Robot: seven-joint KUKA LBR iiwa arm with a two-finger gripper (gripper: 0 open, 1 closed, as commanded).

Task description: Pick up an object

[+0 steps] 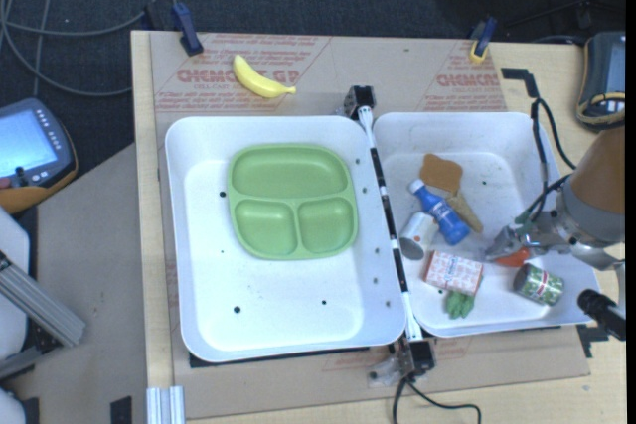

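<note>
Arm (601, 199) cut off by right edge. Gripper (512, 243) blurred; jaw state unreadable. Orange-red object (510, 258) beneath it mostly hidden, identity unclear. Green item (458, 304) partly under the patterned packet (454, 271). Screen device (30, 146) cropped at left edge.

Even, bright overhead light; soft shadows. Mild glare on the left white bin (199, 243) beside the green divided plate (293, 201). Arm right of it blurred.
</note>
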